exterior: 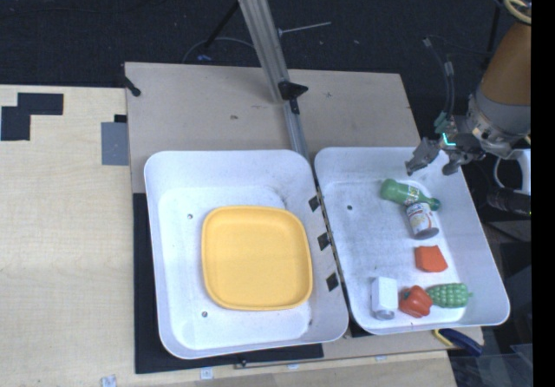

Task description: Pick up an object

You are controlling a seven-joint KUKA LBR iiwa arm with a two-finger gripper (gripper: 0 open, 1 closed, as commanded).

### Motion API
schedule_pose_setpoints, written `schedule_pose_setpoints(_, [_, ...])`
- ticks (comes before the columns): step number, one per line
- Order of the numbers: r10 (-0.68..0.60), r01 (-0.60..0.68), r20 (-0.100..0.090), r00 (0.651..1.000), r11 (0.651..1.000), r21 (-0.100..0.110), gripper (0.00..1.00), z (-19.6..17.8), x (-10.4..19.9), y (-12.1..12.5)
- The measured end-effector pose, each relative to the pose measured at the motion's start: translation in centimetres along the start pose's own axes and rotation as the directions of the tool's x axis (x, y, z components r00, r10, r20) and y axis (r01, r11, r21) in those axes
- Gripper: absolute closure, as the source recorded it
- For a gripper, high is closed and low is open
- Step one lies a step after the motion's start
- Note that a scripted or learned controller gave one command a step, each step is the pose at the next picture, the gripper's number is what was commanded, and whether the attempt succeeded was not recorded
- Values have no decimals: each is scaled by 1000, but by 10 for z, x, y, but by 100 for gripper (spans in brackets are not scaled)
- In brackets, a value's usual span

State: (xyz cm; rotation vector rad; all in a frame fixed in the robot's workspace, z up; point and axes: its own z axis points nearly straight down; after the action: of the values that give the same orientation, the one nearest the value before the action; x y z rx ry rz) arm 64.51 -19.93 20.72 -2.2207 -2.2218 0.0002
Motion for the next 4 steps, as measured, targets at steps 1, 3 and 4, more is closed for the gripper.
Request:
schedule_pose_setpoints(1, [0, 0, 0, 1000, 1000, 0, 0, 0, 0, 0])
schedule_pose_setpoints(3, [0, 0, 1, 1000, 1000, -1, 0, 108, -7, -5])
schedule_pose_setpoints(4, [-1, 1, 3, 1000, 1000, -5, 100, 94, -8, -3])
